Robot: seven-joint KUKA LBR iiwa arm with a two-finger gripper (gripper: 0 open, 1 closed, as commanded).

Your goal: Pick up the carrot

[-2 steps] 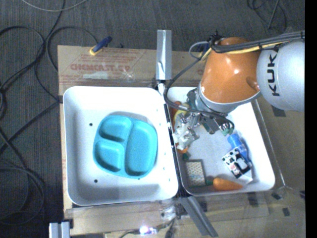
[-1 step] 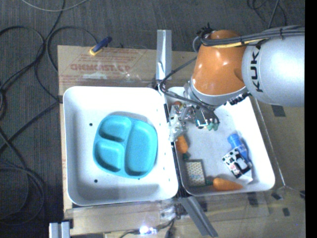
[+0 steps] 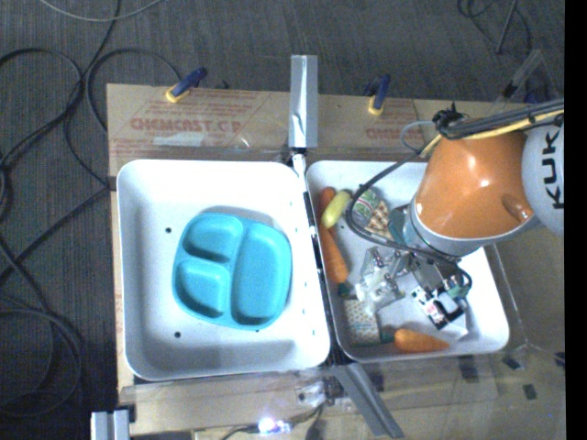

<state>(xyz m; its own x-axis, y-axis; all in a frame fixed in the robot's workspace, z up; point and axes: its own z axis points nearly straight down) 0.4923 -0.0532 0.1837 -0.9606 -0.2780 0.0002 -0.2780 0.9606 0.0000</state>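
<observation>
Camera view: carrot left of hand

Glossy blue plastic tray, white bins

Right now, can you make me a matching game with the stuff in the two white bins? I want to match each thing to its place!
Things:
1. blue tray
2. banana
3. long carrot
4. short carrot

Places:
A. near front edge of right bin
B. along right bin's left wall
C. in left bin
D. back left corner of right bin

Pairs: 1-C, 2-D, 3-B, 4-A
</observation>
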